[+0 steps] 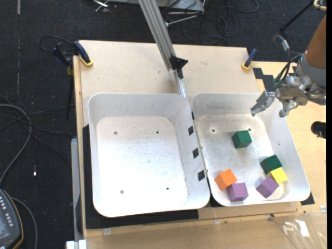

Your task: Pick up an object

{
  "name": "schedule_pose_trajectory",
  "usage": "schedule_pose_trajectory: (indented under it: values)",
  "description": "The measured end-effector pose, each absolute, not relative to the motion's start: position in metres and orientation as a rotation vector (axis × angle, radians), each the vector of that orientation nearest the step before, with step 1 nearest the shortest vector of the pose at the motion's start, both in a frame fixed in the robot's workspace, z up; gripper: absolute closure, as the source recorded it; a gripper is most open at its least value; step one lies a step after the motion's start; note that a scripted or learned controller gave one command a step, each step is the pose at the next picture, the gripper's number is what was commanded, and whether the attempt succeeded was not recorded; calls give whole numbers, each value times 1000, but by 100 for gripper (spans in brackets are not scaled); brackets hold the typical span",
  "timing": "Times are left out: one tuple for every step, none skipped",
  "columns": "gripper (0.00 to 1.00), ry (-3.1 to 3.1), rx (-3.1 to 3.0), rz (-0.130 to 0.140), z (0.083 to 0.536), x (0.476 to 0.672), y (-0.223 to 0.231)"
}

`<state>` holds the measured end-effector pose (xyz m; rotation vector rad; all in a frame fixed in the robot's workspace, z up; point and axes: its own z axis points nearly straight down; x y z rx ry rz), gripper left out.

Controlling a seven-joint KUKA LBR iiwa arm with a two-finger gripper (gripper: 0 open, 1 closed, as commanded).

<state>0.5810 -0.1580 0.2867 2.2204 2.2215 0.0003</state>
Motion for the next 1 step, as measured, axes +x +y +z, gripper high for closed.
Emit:
schedule_pose_trajectory:
  values:
    - [0,2220,2221,-1,94,572,-161]
